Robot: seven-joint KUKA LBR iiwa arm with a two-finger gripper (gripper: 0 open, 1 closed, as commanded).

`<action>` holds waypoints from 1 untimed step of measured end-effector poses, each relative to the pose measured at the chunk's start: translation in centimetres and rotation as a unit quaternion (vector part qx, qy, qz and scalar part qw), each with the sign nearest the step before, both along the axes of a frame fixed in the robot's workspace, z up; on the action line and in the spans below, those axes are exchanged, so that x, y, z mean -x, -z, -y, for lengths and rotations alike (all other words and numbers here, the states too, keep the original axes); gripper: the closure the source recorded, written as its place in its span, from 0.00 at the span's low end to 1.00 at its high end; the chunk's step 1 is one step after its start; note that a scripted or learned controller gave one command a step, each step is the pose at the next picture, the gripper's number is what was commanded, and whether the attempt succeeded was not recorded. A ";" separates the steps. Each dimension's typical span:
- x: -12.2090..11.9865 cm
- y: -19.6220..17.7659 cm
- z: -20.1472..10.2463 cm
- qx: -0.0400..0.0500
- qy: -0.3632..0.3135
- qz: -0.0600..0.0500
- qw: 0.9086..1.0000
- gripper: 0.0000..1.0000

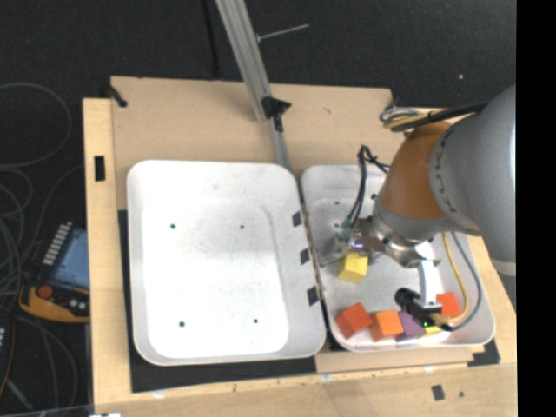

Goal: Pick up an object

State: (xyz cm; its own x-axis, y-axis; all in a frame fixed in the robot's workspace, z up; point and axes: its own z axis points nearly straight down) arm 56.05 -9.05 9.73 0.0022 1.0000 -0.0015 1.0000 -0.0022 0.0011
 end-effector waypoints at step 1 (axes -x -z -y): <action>-0.1 -1.1 0.1 0.000 0.003 0.001 1.000 1.00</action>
